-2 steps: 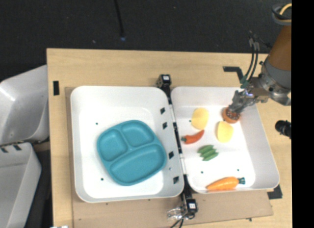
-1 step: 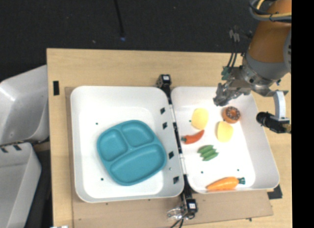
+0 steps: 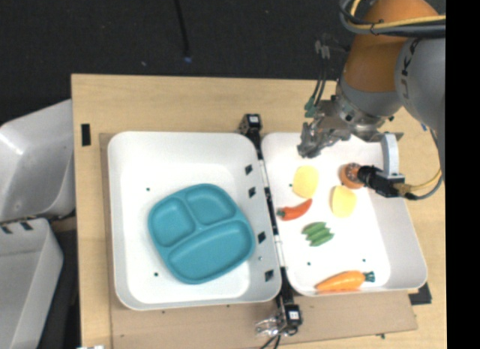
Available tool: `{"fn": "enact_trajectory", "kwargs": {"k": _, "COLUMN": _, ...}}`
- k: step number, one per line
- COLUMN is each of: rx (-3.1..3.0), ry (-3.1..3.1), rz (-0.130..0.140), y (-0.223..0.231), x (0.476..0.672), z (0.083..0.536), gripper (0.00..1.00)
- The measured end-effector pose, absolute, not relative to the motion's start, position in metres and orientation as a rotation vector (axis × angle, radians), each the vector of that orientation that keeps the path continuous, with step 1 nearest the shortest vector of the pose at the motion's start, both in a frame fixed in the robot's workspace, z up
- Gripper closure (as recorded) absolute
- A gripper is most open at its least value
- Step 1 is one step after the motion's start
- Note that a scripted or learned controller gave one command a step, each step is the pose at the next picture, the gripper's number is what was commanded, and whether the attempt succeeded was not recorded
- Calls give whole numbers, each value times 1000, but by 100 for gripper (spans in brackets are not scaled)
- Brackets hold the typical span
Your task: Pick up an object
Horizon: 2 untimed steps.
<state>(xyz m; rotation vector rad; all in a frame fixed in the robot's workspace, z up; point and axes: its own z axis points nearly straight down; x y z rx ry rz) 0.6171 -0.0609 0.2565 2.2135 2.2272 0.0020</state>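
Down at the near edge of the right-hand bin [image 3: 397, 224] lies an orange carrot [image 3: 341, 281] with a small green top, stretched along the front wall. Just behind it, toward the middle of that bin, sits a green pea pod [image 3: 318, 233], and to its left a red chili pepper [image 3: 295, 209] curves close to the wall shared with the other bin. Two pale yellow pieces rest farther back: one yellow piece [image 3: 305, 181] near the chili and a second yellow piece [image 3: 343, 202] to its right, the two apart from each other. An orange-and-brown round object [image 3: 349, 174] lies by the right side of the bin, beside a black fitting with a cable. The end effector [image 3: 310, 145] hangs over the back left part of this bin, just behind the first yellow piece; from where I stand it is a dark blurred cluster, nothing shows between its tips, and I cannot tell how far it is spread. Above it the arm [image 3: 375, 55] rises grey and orange. The left-hand bin [image 3: 127, 160] holds a blue divided plate [image 3: 199, 231] with three compartments, lying flat. Both bins rest side by side on the pale wooden counter [image 3: 150, 96]. I can read no writing or labels anywhere.
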Motion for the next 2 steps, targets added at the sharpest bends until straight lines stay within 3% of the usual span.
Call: {"fn": "enact_trajectory", "kwargs": {"k": 2, "rx": 2213, "ry": 2228, "rz": 3, "y": 46, "x": 651, "z": 246, "gripper": 100}}
